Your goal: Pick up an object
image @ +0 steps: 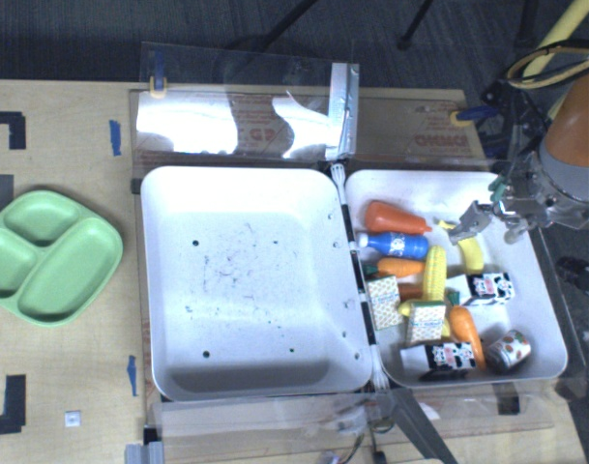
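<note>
The right bin (545, 288) holds a heap of toy food. An orange carrot (396, 218) lies at the back, with a blue bottle (394, 246) just in front of it. A yellow corn cob (434, 271) stands in the middle, beside a small yellow piece (470, 254). Two cow-patterned boxes (489, 288) (451, 356), a second carrot (464, 325) and a silver and red ball (508, 349) lie toward the front. My gripper (476, 220) hangs over the bin's back right part, just above the small yellow piece, and I see nothing held in it.
The left bin (241, 278) adjoins the right one. A green divided plate (47, 254) sits on the bench at far left. A clear plastic panel (246, 114) stands behind the bins. Two speckled snack boxes (384, 300) (426, 322) lie by the divider.
</note>
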You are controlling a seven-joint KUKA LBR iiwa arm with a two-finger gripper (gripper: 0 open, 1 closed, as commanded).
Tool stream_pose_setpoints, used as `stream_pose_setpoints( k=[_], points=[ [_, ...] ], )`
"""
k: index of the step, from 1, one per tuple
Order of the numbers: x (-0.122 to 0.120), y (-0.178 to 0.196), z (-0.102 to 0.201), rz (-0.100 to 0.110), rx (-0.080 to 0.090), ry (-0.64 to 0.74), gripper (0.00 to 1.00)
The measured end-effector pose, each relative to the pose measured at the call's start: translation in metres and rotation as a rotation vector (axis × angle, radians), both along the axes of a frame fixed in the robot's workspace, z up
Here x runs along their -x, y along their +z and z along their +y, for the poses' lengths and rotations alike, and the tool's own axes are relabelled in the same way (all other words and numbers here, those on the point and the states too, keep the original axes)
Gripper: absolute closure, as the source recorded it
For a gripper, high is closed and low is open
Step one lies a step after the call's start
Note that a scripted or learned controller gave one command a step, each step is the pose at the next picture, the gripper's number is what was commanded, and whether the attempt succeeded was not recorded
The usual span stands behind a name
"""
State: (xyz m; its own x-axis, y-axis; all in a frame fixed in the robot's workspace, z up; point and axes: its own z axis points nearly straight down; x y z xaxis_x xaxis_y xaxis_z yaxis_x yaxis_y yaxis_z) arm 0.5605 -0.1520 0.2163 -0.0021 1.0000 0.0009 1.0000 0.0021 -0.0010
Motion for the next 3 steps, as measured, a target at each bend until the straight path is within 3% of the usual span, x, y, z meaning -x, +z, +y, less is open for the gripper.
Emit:
stream_pose_setpoints(
  k=[1, 2, 3],
  points=[
    [-0.032, -0.044, -0.021, -0.003, 0.002, 0.001, 0.00],
    [-0.056, -0.112, -0.061, -0.003, -0.005, 0.193, 0.00],
    [-0.047, -0.082, -0.068, -0.006, -0.001, 0.057, 0.00]
  ],
)
